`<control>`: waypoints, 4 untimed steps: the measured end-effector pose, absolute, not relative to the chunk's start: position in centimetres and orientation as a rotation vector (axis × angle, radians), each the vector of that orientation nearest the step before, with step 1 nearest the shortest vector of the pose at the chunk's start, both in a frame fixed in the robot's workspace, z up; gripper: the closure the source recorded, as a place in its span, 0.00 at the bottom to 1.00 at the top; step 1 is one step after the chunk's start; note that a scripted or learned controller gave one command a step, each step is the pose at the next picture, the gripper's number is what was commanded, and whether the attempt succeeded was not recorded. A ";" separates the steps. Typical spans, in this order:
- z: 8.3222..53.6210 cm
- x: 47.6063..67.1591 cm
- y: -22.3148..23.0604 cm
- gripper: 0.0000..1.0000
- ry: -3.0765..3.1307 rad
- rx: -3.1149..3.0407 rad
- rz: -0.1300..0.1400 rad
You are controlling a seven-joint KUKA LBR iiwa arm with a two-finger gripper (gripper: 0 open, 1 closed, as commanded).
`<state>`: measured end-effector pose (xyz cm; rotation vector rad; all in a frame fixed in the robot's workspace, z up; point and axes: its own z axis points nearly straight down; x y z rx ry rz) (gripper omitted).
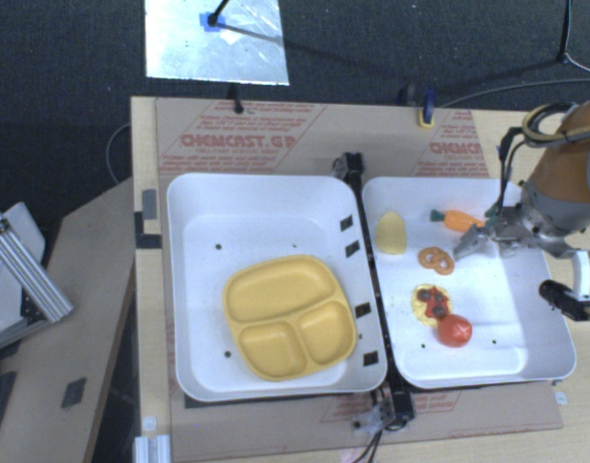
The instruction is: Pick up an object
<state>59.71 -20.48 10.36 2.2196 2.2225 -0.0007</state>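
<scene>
- Table (305, 133): cardboard-topped, carries two white bins side by side; the arm comes in over the right one.
- Right bin (541, 350): holds all the small toy foods. Left bin (194, 287): well to the gripper's left, carries only a yellow divided tray (287, 313).
- Gripper (476, 239): low over the right bin's upper half, fingers pointing left; whether spread or pressed together, cannot tell.
- Toy carrot (459, 221): nearest item, just above-left of the gripper tip, touching or almost; long axis runs left-right.
- Pretzel (436, 259): just below-left of the tip, lying flat.
- Pale yellow piece (390, 232): farther left.
- Pizza slice (431, 303) and tomato (455, 331): below, apart.
- Judgement: carrot or pretzel is the likely target.
</scene>
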 end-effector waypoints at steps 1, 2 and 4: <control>11.7 59.8 -20.5 1.00 2.219 2.216 0.003; 16.9 61.0 -20.6 1.00 2.222 2.211 0.005; 24.3 62.3 -20.4 1.00 2.225 2.212 0.003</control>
